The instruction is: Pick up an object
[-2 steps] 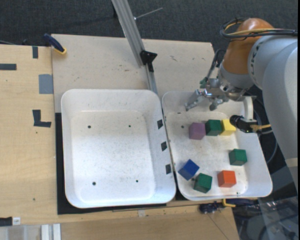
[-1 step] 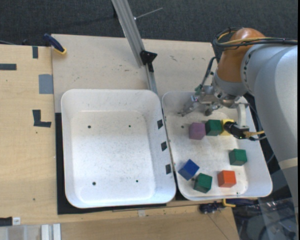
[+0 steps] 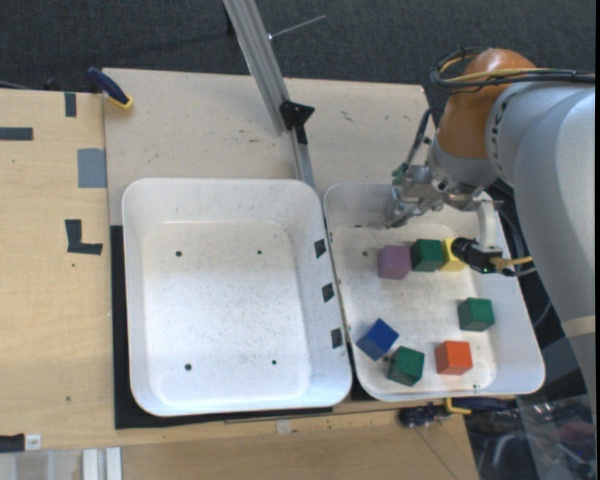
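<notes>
The right bin (image 3: 360, 223) holds several small blocks: a purple one (image 3: 394, 261), a green one (image 3: 429, 254) with a yellow one (image 3: 453, 252) beside it, another green one (image 3: 475, 313), a blue one (image 3: 377, 338), a third green one (image 3: 406, 365) and an orange one (image 3: 454, 357). My gripper (image 3: 404, 208) hangs over the far end of this bin, just beyond the purple and green blocks. I see nothing between its fingers, and their spacing is unclear.
The left bin (image 3: 140, 268) sits beside the right one, sharing a middle wall. A slanted metal rail (image 3: 265, 58) runs down from the top to the bins' far edge. The grey arm (image 3: 540, 158) fills the right side, with cables near the bin's right rim.
</notes>
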Motion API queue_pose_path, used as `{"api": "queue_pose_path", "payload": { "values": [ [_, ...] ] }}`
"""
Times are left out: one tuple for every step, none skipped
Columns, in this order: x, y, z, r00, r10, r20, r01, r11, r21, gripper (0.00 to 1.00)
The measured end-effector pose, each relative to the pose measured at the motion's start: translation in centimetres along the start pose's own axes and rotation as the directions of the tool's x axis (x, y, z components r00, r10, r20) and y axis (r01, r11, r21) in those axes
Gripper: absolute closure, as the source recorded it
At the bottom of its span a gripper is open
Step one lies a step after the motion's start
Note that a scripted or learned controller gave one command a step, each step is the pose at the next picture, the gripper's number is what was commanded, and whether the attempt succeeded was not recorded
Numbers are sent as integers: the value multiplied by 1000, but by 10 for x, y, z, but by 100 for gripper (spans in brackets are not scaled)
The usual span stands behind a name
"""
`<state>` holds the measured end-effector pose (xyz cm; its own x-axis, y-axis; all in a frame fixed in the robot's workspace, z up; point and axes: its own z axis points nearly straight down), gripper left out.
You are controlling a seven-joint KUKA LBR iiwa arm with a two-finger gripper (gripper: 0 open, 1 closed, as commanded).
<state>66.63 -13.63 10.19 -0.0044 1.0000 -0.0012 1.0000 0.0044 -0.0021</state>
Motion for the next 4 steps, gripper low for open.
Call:
{"api": "queue_pose_path", "payload": {
  "values": [
    [-6, 2, -45, 1000, 3, 0, -3, 1000, -6, 100],
    [-7, 6, -89, 1000, 2, 0, -2, 1000, -6, 100],
    [-6, 7, -121, 1000, 2, -1, -2, 1000, -5, 100],
    [48, 0, -132, 1000, -2, -3, 2, 1000, -1, 100]
  ]
}}
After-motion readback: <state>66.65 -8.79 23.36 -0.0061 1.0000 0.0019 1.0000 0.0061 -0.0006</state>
